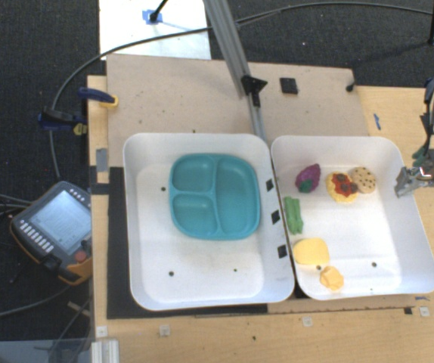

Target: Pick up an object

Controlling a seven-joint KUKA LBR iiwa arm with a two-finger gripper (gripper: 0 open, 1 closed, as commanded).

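Tan cookie point(364, 178) in the right bin point(406, 225), seemingly left of the pincer point(413, 178).

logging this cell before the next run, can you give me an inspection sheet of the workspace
surface: wooden bench bearing two shallow white bins side by side, left bin and right bin.
job's things: in the right bin, purple piece, pizza-like piece touching a cookie, green piece, yellow block, small orange-yellow piece.
clutter: teal divided plate in the left bin; clamps at the bench's left edge.
grippers: gripper at the right bin's right rim, above no piece, nothing seen in it.
cables: black cables on the floor and across the top.
surroundings: teach pendant on dark carpet; slanted metal pole.
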